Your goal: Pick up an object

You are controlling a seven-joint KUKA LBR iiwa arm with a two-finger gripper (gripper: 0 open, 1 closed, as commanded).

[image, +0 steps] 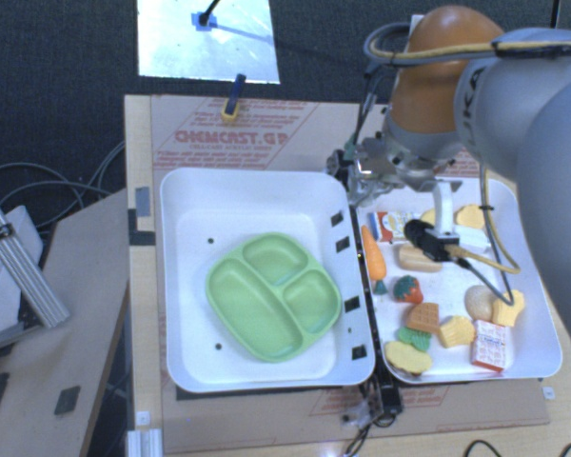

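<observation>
My gripper [362, 181] hangs over the far left corner of the right bin [542, 355], close to the wall between the two bins. Nothing is visibly held in it. Toy foods lie in this bin below it. An orange carrot [374, 255] lies along the left wall just under the gripper. A red and white packet [392, 225] and a tan bread piece [419, 259] sit beside the carrot. Nearer the front are a red and green fruit [406, 288], an orange waffle [422, 317], a yellow cheese block [454, 331] and a red carton [491, 344].
The left bin [186, 255] holds a green divided plate [271, 295]. A beige ball [478, 301], a yellow piece [509, 305] and a yellow banana-like item [409, 357] also lie in the right bin. The grey arm covers that bin's far right part.
</observation>
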